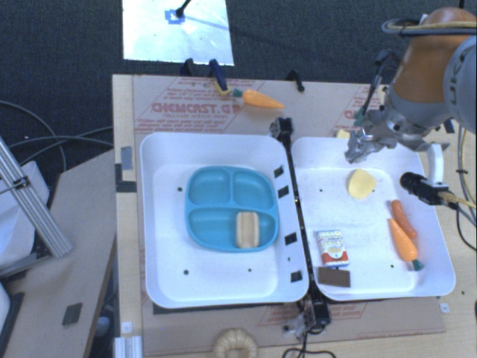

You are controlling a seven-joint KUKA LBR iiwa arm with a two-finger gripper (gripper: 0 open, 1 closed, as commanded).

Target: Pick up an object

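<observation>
My gripper [358, 151] hangs over the back of the right bin [325, 200], a little above and left of a pale yellow disc [362, 184]; nothing shows in its grasp. Two orange carrots [403, 218] [405, 243] lie near the bin's right wall. A small red and white carton [332, 247] lies near the front, with a brown block [334, 277] just below it. In the left bin [168, 200] sits a blue divided plate [223, 200] with a bread piece [247, 230] in its lower compartment.
Another carrot [259, 99] lies on the cardboard behind the bins. A black divider strip [289, 192] runs between the bins. A black part with cables [421, 187] juts over the right bin's right side. A ring-shaped pastry [237, 343] lies in front of the bins.
</observation>
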